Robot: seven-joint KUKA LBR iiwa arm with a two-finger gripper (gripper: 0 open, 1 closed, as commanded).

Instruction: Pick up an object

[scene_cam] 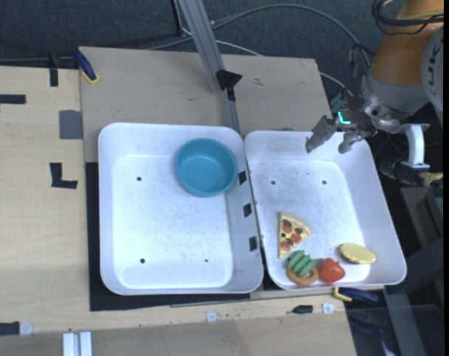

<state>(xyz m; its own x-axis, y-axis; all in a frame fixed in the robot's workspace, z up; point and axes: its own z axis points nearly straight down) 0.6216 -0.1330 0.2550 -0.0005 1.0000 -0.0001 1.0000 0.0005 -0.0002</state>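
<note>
My gripper hangs over the far edge of the right bin, open, with nothing between its two dark fingers. Toys lie in the near part of that bin, well away from the gripper: a pizza slice, a green and orange piece, a red tomato-like piece and a yellow disc. A blue bowl stands upright at the far side of the left bin.
A slanted metal post rises between the bins at the back. Cables run behind the right bin. The arm's grey and orange body fills the upper right corner.
</note>
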